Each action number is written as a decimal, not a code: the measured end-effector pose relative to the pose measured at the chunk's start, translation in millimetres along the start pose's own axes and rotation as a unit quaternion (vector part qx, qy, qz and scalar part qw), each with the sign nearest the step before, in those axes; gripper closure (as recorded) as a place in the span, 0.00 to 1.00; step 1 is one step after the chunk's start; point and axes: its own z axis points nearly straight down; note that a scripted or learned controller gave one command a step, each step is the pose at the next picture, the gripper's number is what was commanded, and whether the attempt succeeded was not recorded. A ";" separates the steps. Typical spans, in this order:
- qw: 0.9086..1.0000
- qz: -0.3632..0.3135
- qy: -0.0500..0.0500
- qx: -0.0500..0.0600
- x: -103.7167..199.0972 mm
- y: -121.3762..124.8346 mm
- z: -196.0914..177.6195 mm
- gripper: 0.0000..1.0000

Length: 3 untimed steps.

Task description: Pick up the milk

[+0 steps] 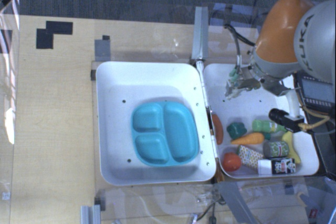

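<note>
The milk (276,166) is a small white bottle with a black label, lying on its side at the front of the right bin (220,81). My gripper (236,87) hangs over the bare back-left part of that bin, well behind and left of the milk. It looks open, with nothing between its fingers. The grey arm with its orange band (281,23) reaches in from the upper right.
Around the milk lie a red tomato (231,161), a patterned box (249,155), a grey can (275,148), a banana (290,145), a carrot (248,139) and green items (236,128). The left bin (113,113) holds a blue divided plate (165,132).
</note>
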 end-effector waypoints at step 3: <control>0.995 0.098 -0.001 0.000 -99.5 -10.3 109.6 0.00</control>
